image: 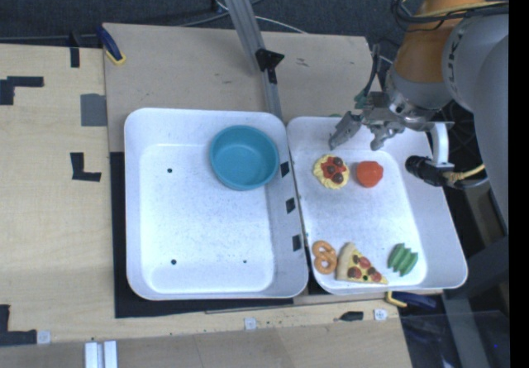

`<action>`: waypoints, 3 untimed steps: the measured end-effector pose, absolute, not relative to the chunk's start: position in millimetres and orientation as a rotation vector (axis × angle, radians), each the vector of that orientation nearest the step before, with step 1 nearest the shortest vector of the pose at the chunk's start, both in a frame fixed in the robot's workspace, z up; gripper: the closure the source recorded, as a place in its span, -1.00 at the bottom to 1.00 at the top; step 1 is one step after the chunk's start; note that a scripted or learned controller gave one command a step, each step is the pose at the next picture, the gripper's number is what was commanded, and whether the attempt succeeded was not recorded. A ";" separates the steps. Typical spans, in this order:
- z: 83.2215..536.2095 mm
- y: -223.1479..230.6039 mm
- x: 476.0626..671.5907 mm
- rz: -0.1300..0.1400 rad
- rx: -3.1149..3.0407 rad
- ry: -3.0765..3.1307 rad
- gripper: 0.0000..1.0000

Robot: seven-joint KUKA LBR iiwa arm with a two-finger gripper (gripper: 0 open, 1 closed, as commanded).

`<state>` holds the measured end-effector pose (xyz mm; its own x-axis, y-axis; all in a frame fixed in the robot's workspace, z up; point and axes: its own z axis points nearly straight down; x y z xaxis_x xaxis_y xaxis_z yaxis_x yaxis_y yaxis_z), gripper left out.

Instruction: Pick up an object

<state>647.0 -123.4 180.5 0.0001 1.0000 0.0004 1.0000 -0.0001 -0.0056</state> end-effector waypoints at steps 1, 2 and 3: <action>131.9 -114.7 642.1 0.005 -2.218 -2.220 -1.00; 88.0 -114.3 642.0 0.001 -2.220 -2.222 -1.00; 100.2 -114.2 642.7 -0.001 -2.221 -2.224 1.00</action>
